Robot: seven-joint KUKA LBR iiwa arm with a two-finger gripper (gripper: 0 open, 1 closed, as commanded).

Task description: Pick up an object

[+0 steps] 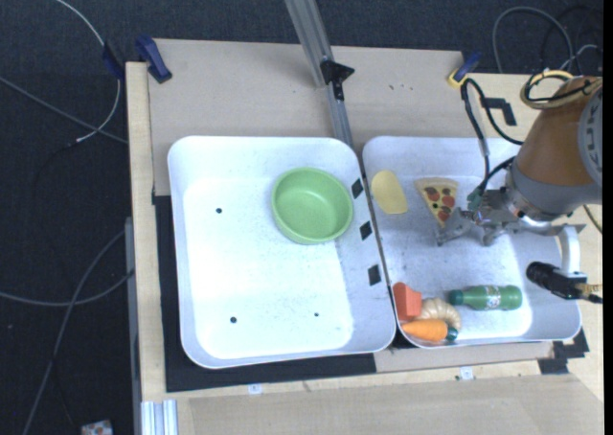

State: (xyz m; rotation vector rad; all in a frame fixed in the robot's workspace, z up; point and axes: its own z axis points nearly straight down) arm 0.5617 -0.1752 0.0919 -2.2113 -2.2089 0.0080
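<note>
The desk [239, 79] is pale wood and carries two shallow white bins side by side, with blue clamps [153, 59] at its far corners and a grey metal rail [306, 16] slanting down to the seam between the bins; the left bin [211, 261] holds a single light green bowl [312, 205], round and upright, sitting near its far right corner; the right bin [421, 261] holds the rest; a pale yellow oval piece [389, 192] lies just beside the bin's left wall, and next to it a toy pizza slice [440, 199], a tan wedge with red dots, points toward the near side; at the near left corner of this bin an orange-red block [407, 301], a cream-coloured rounded item [442, 310] and an orange carrot-like piece [427, 331] sit bunched together, touching; just to their right a green bottle [489, 298] with a white label lies on its side along the near wall; the hand [467, 228] is low over the middle of the right bin, just right of the pizza slice's tip, its grey metal fingers spread apart with nothing seen between them; behind it the arm's orange band [556, 150] and grey wrist rise toward the right, with black cables [484, 126] looping beside them.
</note>
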